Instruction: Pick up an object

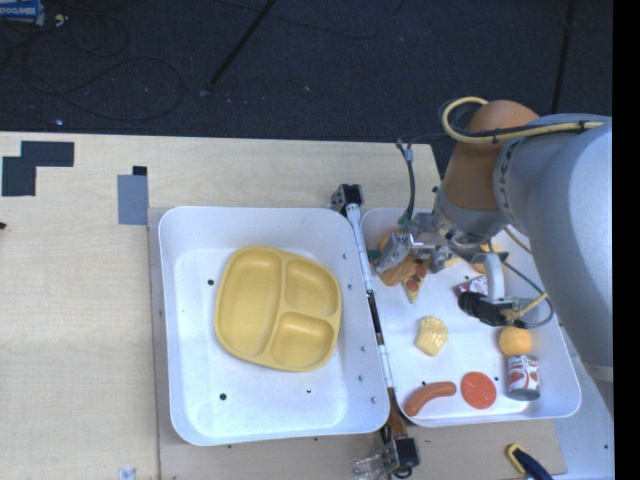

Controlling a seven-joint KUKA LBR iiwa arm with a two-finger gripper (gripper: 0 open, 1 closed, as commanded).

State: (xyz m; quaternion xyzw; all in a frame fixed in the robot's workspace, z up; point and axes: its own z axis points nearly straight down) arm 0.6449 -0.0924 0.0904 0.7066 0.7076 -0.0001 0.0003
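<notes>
— White bins, two side by side on the pale wood bench (70,318), seen in the camera view. What's in your left bin (190,393)?
— One yellow divided plate (278,308), lying flat in the middle of it.
— And the right bin (455,363), where your arm is?
— Your grey arm (565,238) comes in from the right, with the orange band (490,158) above the wrist. The gripper (418,253) is low over the far left corner of that bin. Just under it is a huddle of orange-brown toy pieces (398,268), close to the bin's left wall. That's your nearest pick.
— Is it pinching one?
— You can't tell. The gripper's own metalwork crowds that spot, so there's no call on spread or pressed together, or on whether it touches the pieces.
— Rest of that bin?
— A pale yellow corn piece (431,336) lies mid-floor, apart from the gripper. Along the near wall there's a sausage (430,398) at the left and a red disc (478,390) just beside it. A small can (522,376) stands upright at the right. An orange ball (515,341) sits just on the far side of the can.
</notes>
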